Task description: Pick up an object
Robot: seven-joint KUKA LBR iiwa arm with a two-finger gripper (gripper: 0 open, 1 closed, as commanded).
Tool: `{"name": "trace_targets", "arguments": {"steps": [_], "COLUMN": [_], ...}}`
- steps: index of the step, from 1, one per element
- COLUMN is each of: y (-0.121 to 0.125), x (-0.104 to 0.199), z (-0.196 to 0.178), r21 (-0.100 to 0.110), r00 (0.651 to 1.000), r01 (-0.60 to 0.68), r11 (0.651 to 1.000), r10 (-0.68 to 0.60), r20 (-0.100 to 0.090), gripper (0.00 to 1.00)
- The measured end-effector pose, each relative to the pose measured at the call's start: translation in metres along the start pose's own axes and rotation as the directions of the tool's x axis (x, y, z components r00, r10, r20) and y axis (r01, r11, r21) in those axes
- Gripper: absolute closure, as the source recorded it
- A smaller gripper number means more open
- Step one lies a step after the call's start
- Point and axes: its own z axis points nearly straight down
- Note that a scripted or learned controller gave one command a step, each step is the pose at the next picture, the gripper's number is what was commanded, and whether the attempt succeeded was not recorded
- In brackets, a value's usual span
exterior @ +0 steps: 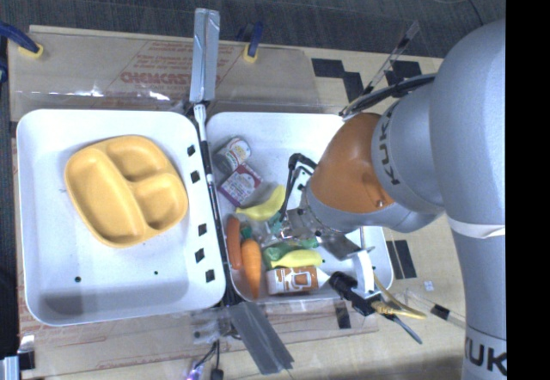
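Reaching into right bin (258, 125), arm lowers tool (288, 236) among carrot (250, 265), banana (266, 205), can (234, 151), bottle (292, 280); grip state unclear. Yellow divided plate (126, 189) in left bin (51, 284).

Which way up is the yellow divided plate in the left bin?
Right way up. The yellow divided plate lies flat on the left bin floor, its three hollow compartments facing the camera.

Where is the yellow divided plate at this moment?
The yellow divided plate lies in the left bin, towards its far side, apart from the cluttered right bin.
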Motion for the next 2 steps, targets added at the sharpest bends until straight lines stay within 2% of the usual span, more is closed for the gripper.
{"name": "trace_targets", "arguments": {"steps": [1,2], "y": [0.0506,0.0504], "x": [0.0406,0.0404], "z": [-0.1003,-0.1001], "r21": [0.0,0.001], "r00": [0.995,0.995], "r01": [-0.1,-0.1], "r11": [0.995,0.995], "r10": [0.1,0.1], "r20": [0.001,0.001], "gripper": [1.0,0.0]}}
